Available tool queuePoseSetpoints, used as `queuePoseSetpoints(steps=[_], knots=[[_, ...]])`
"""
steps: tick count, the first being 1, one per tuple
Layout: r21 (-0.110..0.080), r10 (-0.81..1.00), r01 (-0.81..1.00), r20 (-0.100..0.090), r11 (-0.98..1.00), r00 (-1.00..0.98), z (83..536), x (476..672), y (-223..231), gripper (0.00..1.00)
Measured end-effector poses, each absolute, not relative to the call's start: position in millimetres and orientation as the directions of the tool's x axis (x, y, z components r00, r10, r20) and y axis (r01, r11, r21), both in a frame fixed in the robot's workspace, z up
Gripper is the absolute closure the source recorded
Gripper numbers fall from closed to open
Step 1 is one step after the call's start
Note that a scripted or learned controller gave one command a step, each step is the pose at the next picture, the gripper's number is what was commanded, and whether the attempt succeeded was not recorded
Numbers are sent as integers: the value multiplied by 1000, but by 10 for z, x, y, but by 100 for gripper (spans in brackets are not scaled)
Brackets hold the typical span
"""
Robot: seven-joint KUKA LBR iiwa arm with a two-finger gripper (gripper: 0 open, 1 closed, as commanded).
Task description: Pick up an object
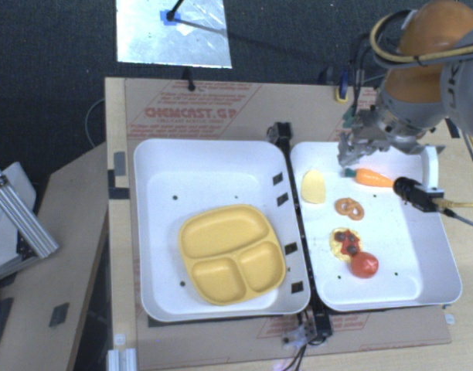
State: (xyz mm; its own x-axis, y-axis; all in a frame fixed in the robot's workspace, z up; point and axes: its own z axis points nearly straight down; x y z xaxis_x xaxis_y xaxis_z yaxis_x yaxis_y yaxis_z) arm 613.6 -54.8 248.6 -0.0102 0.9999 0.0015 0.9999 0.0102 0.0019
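- Bench is a tan board with red print (pixel 192 113), sitting on dark carpet; a shiny sheet (pixel 173 22) lies at the far side.
- Left bin (pixel 155 176) has a yellow tray (pixel 232 252).
- Right bin (pixel 445 269) holds a carrot (pixel 373 178) at the far end, a pale slice (pixel 314 185), a pretzel (pixel 349 208), and a tomato (pixel 365 265) near us.
- Gripper (pixel 354 158) hangs just left of the carrot; honestly can't tell how its jaws stand.

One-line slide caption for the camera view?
Gripper hovers beside carrot in right bin; yellow tray in left bin.
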Motion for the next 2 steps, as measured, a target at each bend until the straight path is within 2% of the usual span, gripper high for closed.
queuePoseSetpoints(steps=[1,2], knots=[[1,1000,1000,0,8,-8,2370,6165,-99,100],[1,1000,1000,1,10,-10,2328,6103,329,100]])
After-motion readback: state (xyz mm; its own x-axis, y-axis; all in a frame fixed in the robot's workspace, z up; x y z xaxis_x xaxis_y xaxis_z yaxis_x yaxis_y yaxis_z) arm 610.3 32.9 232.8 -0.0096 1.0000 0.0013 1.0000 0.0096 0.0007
